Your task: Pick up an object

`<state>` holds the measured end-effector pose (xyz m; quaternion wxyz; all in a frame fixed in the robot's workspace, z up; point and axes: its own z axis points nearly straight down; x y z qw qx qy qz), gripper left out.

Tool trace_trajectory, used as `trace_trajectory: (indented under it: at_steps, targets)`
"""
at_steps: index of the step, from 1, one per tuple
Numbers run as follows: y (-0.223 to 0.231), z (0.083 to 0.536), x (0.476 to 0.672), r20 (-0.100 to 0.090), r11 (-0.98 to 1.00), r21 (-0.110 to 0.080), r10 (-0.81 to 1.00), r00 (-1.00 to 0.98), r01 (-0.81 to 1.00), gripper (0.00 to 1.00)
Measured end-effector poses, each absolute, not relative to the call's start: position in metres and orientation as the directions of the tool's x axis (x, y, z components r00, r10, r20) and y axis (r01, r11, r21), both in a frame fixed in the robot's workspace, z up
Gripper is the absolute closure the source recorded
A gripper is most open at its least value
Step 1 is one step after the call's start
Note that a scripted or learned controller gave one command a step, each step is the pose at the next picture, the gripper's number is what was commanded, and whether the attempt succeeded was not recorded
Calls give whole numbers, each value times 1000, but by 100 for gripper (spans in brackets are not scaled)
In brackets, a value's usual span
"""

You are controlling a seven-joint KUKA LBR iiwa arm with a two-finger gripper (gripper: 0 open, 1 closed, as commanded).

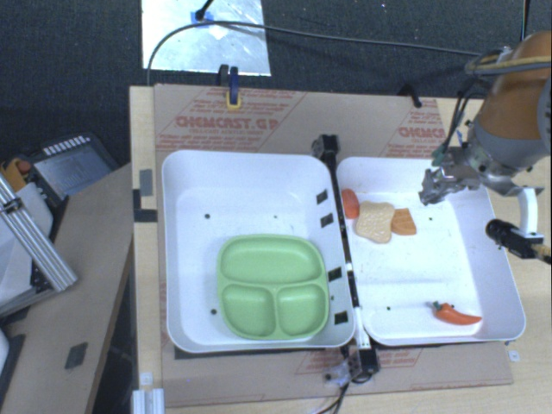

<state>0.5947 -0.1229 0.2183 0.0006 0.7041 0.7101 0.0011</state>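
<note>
Light is bright and even, falling from above. The two white bins (259, 179) come close to washing out, their walls showing only faint grey shading. A shiny metal sheet (205, 24) at the top glares in patchy white. The green tray (272, 285) casts a thin soft shadow on its lower side, and the carrot (454, 315) a small one beneath it. The dark floor (69, 59) around the surface stays dim and grainy. Detail is soft throughout; the arm (516, 102) at the right is slightly blurred, and printed lettering on the cardboard (226, 121) is barely readable.
</note>
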Motion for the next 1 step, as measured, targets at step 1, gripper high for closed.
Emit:
trace_trajectory:
  at_steps: [1]
  targets:
    - [-75, 228, 608, 1, 9, 3, 1000, -9, 1000, 100]
